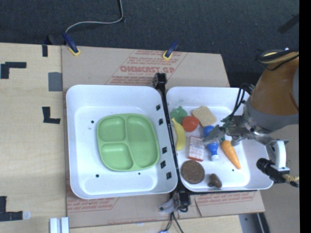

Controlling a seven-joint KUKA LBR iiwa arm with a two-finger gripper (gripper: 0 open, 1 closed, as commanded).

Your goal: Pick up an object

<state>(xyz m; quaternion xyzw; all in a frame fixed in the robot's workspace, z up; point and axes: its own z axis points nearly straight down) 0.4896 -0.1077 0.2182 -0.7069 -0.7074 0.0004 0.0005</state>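
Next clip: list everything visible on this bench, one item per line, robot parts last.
Left bin: 1, white, left side of bench.
Right bin: 1, white, beside it.
Divided plate: 1, green, in left bin.
Carrot: 1, orange, right bin.
Banana: 1, yellow, right bin's left edge.
Tomato: 1, red, right bin.
Bread slice: 1, tan, right bin.
Round disc: 1, brown, right bin front.
Small lump: 1, dark brown, beside the disc.
Clamps: 2, yellow, cardboard's far edge.
Arm: 1, grey and orange, right.
End effector: 1, dark, above the carrot.

Glossy green plastic tray [128,142], smooth white plastic bins [80,130], matt brown cardboard [141,67] underneath, rough-looking dark carpet [194,13] behind.
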